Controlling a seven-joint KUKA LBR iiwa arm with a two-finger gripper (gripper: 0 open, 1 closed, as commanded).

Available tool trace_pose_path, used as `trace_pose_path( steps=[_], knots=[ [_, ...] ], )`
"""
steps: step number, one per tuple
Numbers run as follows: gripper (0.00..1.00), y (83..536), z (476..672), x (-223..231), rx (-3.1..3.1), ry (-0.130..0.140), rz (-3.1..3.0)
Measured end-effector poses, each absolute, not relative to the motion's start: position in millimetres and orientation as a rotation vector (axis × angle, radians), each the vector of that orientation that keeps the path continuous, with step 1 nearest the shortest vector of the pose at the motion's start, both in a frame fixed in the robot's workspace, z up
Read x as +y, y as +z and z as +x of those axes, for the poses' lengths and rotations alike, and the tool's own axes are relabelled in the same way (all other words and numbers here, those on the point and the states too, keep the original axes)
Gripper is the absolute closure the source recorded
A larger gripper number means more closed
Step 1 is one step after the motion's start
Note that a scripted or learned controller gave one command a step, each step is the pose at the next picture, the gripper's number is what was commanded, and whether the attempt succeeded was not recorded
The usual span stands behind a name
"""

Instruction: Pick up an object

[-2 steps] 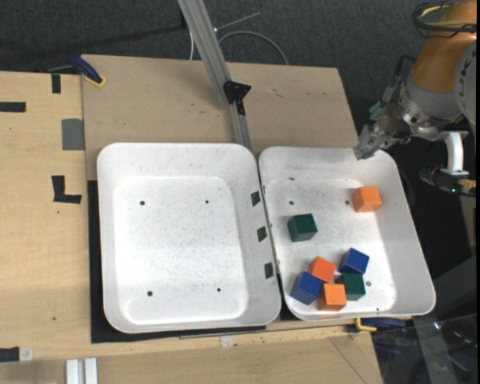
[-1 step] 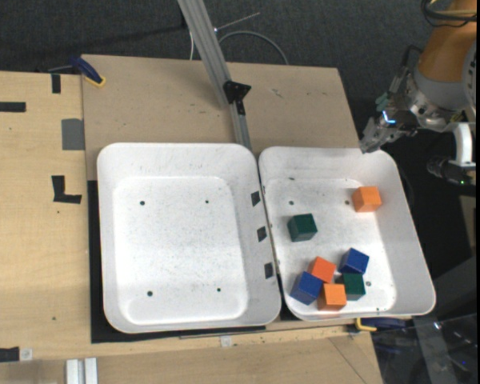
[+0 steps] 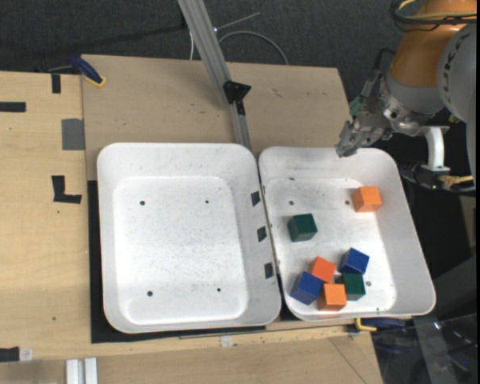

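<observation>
White plastic bins are sitting side by side on a tan worktop. The grey arm's fingers are hovering over the far rim of the right bin; whether they are open or closed I cannot tell, and nothing is showing between them. Nearest, just below them, an orange cube is lying; a green cube is resting farther off, and 5 more cubes are clustering farthest away. The pick looks not yet begun.
</observation>
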State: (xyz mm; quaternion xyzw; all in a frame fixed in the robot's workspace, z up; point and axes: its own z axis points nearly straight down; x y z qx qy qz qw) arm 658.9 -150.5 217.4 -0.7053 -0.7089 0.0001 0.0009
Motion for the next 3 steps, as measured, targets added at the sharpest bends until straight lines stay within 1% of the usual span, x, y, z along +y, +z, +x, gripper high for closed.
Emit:
trace_pose_path(
  steps=[1,2,3],
  knots=[
    [1.0,229,651.4,-93,-2.228,-0.001,-2.212],
    [1.0,227,650.2,-43,-2.227,0.0,-2.212],
    [1.0,237,642.1,9,-2.228,-0.001,-2.212]
  ],
)
